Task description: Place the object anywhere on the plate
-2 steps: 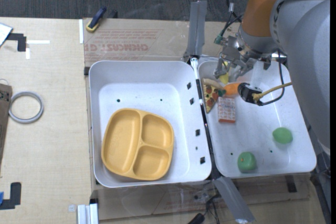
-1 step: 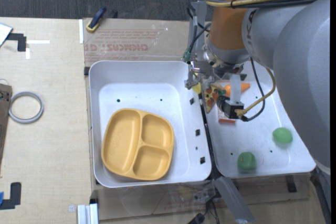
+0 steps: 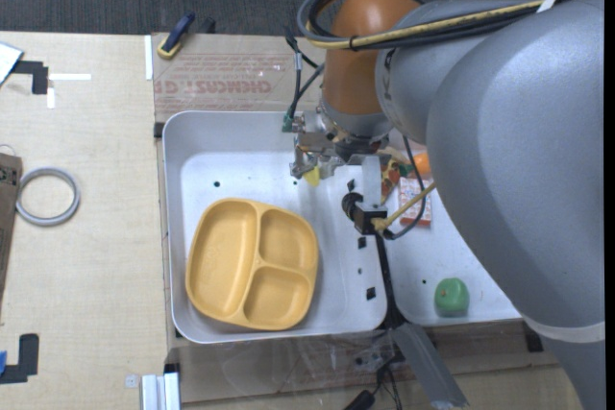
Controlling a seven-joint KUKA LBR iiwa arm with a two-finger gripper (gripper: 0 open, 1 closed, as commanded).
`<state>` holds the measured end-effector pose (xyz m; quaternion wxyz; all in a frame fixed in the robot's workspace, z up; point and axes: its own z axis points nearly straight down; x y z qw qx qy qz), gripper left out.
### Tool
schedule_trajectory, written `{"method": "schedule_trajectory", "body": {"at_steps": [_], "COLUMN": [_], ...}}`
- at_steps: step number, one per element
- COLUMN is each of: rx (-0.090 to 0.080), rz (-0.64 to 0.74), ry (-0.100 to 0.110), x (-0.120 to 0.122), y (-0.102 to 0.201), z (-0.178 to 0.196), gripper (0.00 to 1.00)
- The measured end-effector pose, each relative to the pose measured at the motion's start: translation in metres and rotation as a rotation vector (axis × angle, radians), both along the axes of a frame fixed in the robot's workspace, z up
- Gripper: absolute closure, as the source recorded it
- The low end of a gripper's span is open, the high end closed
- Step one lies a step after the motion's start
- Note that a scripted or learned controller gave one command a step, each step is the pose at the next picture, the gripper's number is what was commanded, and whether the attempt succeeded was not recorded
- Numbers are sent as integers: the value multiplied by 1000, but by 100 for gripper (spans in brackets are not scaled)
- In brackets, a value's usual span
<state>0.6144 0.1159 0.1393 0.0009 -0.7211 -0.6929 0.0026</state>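
Left bin (image 3: 183,206), white and shallow, holds a yellow plate (image 3: 253,264) with three compartments, lying flat toward the near side; all three compartments look bare. A few small dark specks sit on the bin floor around it. Right bin (image 3: 480,310) is mostly covered by the grey arm (image 3: 509,130); in its near part a green ball-like object (image 3: 452,296) rests on the floor, well apart from the plate. Near the divide between bins, some orange and red packaging (image 3: 408,192) shows, partly hidden by cables, too cluttered to identify. Gripper (image 3: 312,163) hangs over the far part of the left bin, beyond the plate; a small yellowish bit shows at its tip, unclear what. Whether it grips anything, cannot tell. A tape roll (image 3: 45,195) lies on the bench (image 3: 86,302) to the left.
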Motion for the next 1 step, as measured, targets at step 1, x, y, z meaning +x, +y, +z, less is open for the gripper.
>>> {"method": "schedule_trajectory", "body": {"at_steps": [1], "rx": [0], "rz": [0], "ry": [-1], "x": [0], "y": [0], "z": [1], "gripper": [0]}}
